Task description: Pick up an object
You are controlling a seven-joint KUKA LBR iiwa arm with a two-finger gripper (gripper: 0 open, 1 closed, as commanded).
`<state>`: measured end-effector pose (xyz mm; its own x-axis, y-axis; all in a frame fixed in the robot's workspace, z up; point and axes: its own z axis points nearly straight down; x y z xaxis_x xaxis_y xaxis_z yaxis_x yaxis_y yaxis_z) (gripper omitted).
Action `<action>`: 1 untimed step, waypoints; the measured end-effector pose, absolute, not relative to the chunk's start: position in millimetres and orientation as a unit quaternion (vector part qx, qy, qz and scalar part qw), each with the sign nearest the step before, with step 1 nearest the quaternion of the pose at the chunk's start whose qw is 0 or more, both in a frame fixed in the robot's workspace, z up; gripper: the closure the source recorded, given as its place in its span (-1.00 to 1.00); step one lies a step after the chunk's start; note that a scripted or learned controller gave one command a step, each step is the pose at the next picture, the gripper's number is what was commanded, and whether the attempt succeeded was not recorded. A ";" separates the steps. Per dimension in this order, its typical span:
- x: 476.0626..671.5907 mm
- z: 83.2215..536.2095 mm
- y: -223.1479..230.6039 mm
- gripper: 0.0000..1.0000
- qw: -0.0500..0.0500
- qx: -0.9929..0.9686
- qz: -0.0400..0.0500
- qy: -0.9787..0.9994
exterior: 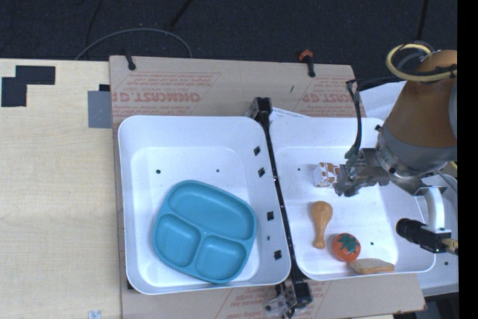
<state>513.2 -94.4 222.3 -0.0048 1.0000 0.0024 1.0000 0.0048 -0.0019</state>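
Camera view: in the right bin [299, 146], a small brown-and-white wrapped packet [326, 174] lies just beside the claw [348, 180], whose grip state I cannot tell. Nearer the front lie a toy chicken drumstick [320, 221], a toy tomato [346, 246] and a tan bread slice [370, 266]. The left bin [142, 138] holds a blue divided plate [203, 231]

Even bright overhead light, soft faint shadows, mild blur, dark floor beyond
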 end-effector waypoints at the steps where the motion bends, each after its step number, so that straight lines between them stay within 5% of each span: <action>1: 514.6 214.6 -44.6 1.00 0.003 -0.706 0.001 -0.708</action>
<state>514.6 -44.6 214.6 -0.0038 1.0000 0.0029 1.0000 0.0038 -0.0043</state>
